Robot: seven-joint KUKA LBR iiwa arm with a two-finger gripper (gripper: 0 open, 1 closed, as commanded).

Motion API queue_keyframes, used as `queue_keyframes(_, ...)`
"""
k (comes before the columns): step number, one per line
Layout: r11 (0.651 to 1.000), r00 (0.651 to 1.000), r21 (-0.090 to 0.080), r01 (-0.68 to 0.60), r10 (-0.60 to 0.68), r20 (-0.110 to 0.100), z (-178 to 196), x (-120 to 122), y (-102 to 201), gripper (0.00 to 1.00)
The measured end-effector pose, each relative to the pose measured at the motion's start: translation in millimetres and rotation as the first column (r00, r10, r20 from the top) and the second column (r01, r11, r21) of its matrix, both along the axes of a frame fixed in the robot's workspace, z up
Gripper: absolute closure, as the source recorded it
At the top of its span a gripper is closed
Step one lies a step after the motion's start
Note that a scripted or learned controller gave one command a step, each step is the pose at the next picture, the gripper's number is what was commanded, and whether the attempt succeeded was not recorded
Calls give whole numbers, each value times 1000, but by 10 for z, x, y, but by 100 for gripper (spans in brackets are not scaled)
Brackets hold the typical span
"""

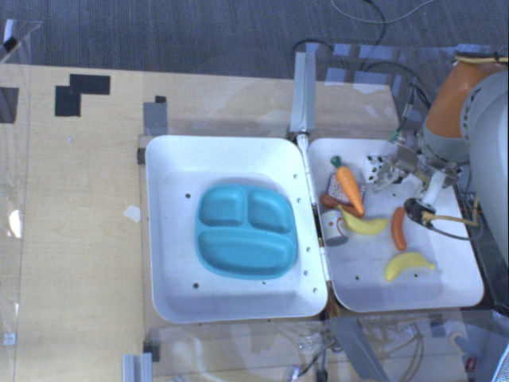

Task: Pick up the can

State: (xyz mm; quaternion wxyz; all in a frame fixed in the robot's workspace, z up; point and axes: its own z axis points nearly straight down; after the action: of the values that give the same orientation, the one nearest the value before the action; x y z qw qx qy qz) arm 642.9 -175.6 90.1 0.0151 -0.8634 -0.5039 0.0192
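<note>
The can [332, 228] is small and silvery with a pale label. It lies against the left wall of the right bin [445, 297], just left of a yellow banana [366, 225]. My gripper [380, 170] hangs over the upper middle of that bin, to the right of an orange carrot [348, 188]. It is up and to the right of the can, well apart from it, with the carrot and banana in between. Nothing is visibly held.
A red chili [398, 228] and a second banana [409, 266] lie in the right bin's lower half. A dark red item [334, 204] peeks from under the carrot. The left bin [171, 293] holds a blue divided plate [245, 231]. A black cable loop [429, 215] hangs beside the wrist.
</note>
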Motion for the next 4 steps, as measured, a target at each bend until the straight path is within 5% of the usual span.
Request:
queue_keyframes(1, 995, 994, 28, 98, -97, -41, -1, 145, -108, 0)
queue_keyframes(2, 929, 927, 12, 371, -369, -58, 6, 150, -33, 0)
queue_keyframes(3, 981, 981, -7, 194, -194, 12, 165, 54, -11, 0)
queue_keyframes(4, 964, 962, -5, 267, -266, 56, -14, -377, 527, 0)
